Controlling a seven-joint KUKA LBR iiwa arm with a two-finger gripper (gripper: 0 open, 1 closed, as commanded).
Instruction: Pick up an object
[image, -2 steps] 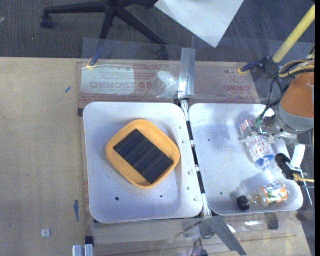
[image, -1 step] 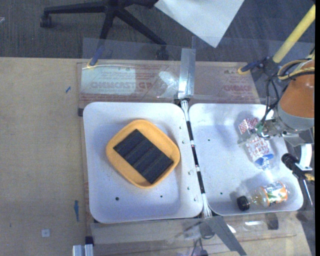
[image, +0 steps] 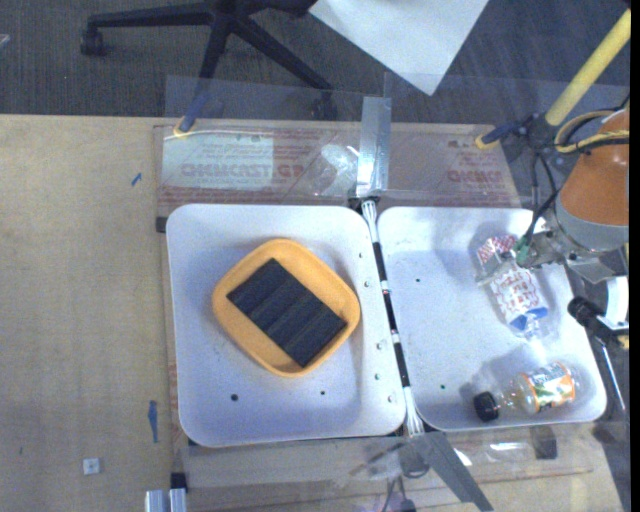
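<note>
At the right edge the arm (image: 598, 190) hangs over the right bin (image: 440, 300); I cannot tell the pincer state, it is hidden. Just left of it lies a clear bottle (image: 512, 288), below it another w/ orange label (image: 528, 390). Nothing lifted yet, the pick is still to do
</note>
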